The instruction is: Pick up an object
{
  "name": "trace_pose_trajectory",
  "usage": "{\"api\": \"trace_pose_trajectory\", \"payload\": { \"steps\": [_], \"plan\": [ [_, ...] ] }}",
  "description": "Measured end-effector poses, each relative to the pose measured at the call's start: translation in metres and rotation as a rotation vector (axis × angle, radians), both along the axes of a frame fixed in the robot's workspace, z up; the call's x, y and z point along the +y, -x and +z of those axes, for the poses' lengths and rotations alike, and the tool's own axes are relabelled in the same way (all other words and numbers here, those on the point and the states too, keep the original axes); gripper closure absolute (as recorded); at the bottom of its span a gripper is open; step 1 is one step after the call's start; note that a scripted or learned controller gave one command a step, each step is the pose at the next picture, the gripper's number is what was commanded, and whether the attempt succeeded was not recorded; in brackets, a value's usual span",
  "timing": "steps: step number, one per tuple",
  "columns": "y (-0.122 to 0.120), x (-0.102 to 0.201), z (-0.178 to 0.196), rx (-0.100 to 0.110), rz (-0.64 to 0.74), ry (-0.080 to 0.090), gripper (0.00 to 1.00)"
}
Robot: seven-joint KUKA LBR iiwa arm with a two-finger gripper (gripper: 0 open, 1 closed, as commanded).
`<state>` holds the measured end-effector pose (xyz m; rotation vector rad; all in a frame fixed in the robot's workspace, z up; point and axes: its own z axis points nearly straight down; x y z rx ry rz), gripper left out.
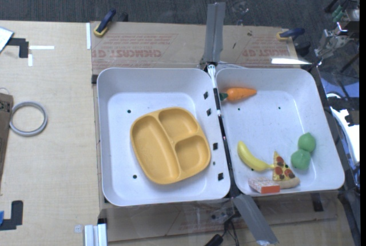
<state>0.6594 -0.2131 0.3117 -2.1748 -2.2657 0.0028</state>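
The right bin [280,116] holds several toy foods. An orange carrot [239,93] lies near its back left corner. A yellow banana [253,158] lies toward the front, touching a pizza slice [281,167]. A pale pink-and-white block [265,186] rests against the front wall just below them. Two green round pieces [307,142] [301,159] sit together by the right wall. In the left bin [114,102] a yellow divided plate [170,145] lies flat with nothing in its compartments.
A grey tape roll [27,118] lies on the wooden bench at far left. Blue clamps [104,22] [290,34] hold cardboard behind the bins. Cables and hardware [342,4] crowd the top right corner. A grey bar [214,33] stands behind the seam between the bins.
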Motion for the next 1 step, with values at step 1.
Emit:
{"api": "trace_pose_trajectory", "payload": {
  "steps": [1],
  "plan": [
    [-0.0002, -0.0090, 0.0848, -0.002, 0.125, 0.001, 1.00]
  ]
}}
